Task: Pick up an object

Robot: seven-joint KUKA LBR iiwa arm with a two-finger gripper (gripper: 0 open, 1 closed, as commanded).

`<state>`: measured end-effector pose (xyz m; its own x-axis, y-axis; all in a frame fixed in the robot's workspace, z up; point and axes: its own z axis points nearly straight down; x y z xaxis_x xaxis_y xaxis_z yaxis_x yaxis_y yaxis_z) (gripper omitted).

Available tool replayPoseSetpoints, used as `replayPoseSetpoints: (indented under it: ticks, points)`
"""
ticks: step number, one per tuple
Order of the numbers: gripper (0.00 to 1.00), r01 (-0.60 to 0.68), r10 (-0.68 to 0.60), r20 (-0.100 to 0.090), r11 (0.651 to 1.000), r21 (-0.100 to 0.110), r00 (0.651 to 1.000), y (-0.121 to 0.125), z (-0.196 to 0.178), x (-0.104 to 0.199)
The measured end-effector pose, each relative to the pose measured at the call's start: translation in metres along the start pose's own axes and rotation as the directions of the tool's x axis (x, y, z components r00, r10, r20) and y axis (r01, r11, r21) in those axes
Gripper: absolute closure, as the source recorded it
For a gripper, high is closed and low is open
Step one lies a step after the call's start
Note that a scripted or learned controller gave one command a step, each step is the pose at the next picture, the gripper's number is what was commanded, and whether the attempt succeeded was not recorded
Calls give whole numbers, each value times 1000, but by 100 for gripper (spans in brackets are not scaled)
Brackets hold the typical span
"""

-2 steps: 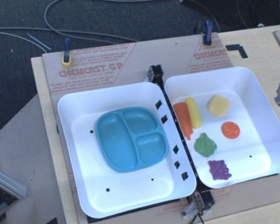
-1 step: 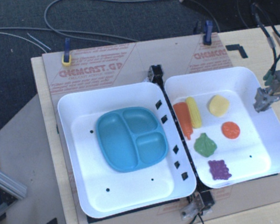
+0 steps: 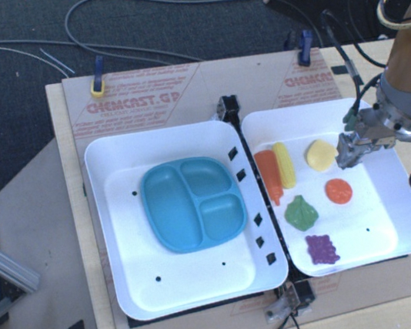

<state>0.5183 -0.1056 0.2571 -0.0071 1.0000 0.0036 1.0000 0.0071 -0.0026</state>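
Resting beside fingers point(image 3: 347, 157) (left): lemon point(image 3: 319, 155)

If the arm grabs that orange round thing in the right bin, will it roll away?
The orange round piece looks smooth and rounded, so it may roll or slip if nudged. It sits apart from its neighbours, leaving room. It is probably light, like toy food.

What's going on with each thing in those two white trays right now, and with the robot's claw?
Blue plate: flat in left bin.
Carrot: beside corn, touching.
Lemon: loose, by end effector.
Tomato: loose.
Broccoli: loose.
Grapes: loose, near right bin's front.
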Motion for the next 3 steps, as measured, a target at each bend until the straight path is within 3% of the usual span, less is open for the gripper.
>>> replayPoseSetpoints:
  ticks: [3]
  points:
    - [100,-2,3,3,1000,-3,1000,41,31,155]
